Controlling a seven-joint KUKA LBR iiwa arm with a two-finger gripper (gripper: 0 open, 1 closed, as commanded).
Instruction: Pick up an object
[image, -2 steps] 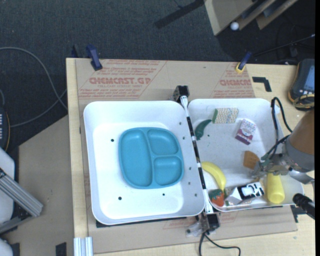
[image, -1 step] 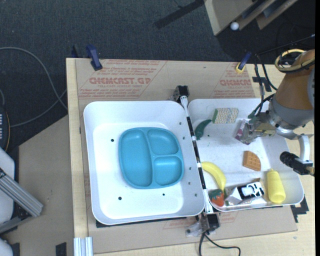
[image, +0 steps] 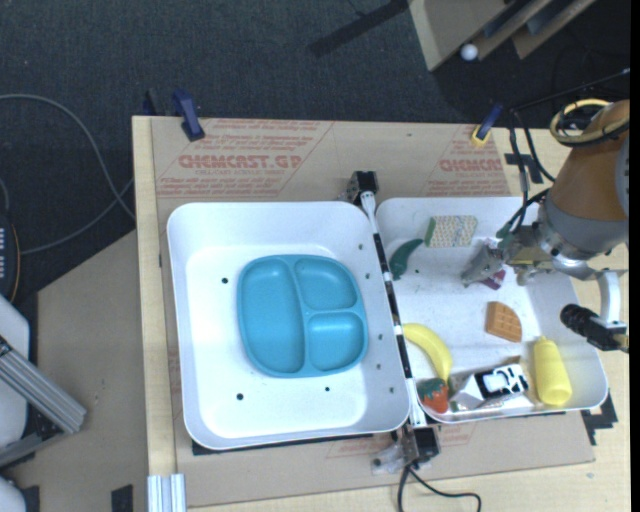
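So the tool (image: 483, 266) is down low in the right bin (image: 590, 395), near its back half, and honestly I can't tell what state it's in from this angle, it's just a grey blur of metal with nothing obviously in it. Closest stuff around it: a speckled sponge-looking pad (image: 452, 232) just behind it, a dark green piece (image: 404, 255) off toward the divider, and a waffle-ish brown square (image: 504, 322) just in front of it. Further out toward the near edge there's a banana (image: 430, 348), a yellow bottle-shaped thing (image: 549, 371), and a small black-and-white item (image: 502, 383) next to some red and green bits (image: 434, 396). The left bin (image: 200, 240) has a blue divided plate (image: 300, 315) sitting in the middle. Progress-wise I'd say nothing's picked yet, everything looks like it's lying on the bin floor, so the actual grab and lift are still to come.
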